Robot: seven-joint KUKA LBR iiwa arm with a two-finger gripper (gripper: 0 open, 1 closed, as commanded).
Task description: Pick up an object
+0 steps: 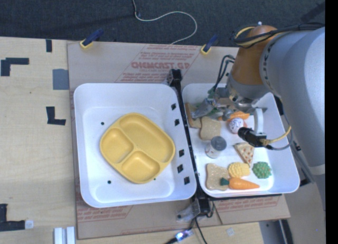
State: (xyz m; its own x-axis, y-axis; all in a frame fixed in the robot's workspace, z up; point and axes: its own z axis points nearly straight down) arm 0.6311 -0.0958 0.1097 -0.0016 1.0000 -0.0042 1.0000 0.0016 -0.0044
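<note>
- The gripper (pixel 199 112) is low in the upper left corner of the right bin (pixel 281 156), close to the wall it shares with the left bin (pixel 88 132). From this slant I cannot tell whether its jaws are apart or together, and nothing can be seen between them.
- A tan bread slice (pixel 209 130) lies just below the gripper, touching or nearly touching it. This is the nearest thing to be picked.
- A small grey round piece (pixel 218 143) sits just below the slice.
- A white and orange egg-like piece (pixel 235 125) lies to the right of the slice, under the wrist.
- Further down are a tan wedge (pixel 244 153), a corn cob (pixel 238 170), a broccoli floret (pixel 261 170), a second bread slice (pixel 214 175) and a carrot (pixel 244 184), clustered along the bin's lower edge.
- The grey arm (pixel 298 74) reaches in from the right, its orange band (pixel 248 63) above the bin's top edge.
- The left bin holds a yellow divided plate (pixel 137 147), lying flat near its middle, well apart from the gripper.
</note>
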